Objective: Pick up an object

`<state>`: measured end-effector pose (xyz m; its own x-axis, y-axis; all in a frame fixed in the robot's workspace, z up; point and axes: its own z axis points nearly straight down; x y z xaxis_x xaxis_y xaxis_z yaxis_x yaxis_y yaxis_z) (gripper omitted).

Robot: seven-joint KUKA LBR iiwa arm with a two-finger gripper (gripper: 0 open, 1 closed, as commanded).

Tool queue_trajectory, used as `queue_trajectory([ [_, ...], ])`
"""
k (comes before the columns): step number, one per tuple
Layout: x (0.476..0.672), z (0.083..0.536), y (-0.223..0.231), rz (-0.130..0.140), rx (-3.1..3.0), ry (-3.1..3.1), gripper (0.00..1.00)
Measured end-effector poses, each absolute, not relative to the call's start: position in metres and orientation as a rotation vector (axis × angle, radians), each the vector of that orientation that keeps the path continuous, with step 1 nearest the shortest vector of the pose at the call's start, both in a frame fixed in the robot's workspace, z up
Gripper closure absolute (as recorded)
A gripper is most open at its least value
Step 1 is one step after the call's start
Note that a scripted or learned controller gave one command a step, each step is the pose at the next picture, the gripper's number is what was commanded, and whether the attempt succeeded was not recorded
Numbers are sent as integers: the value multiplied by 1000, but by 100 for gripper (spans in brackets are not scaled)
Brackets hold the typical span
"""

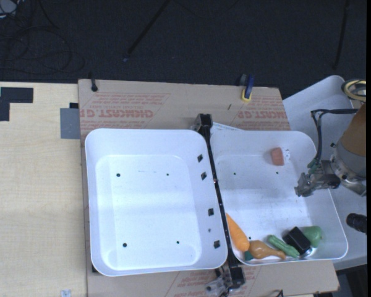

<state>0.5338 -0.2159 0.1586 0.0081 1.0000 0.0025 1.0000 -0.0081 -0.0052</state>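
Two white bins are seen side by side on the desk (pixel 25 184), resting on a cardboard sheet (pixel 173 107). The tool (pixel 308 184) is positioned at the right of the frame, over the right bin (pixel 260 187) near its right wall; whether it is released or clenched cannot be told. A small reddish block (pixel 277 156) is located in the upper part of that bin. Along its lower edge an orange carrot-like piece (pixel 236 231), a tan piece (pixel 263 249), a green object (pixel 283 245) and a black object (pixel 297 239) are gathered. The left bin (pixel 147 203) occupies the middle of the frame.
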Motion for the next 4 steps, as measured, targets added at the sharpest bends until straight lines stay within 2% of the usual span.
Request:
queue_trajectory([
  [4,533,196,-220,2,-2234,-2200,100],
])
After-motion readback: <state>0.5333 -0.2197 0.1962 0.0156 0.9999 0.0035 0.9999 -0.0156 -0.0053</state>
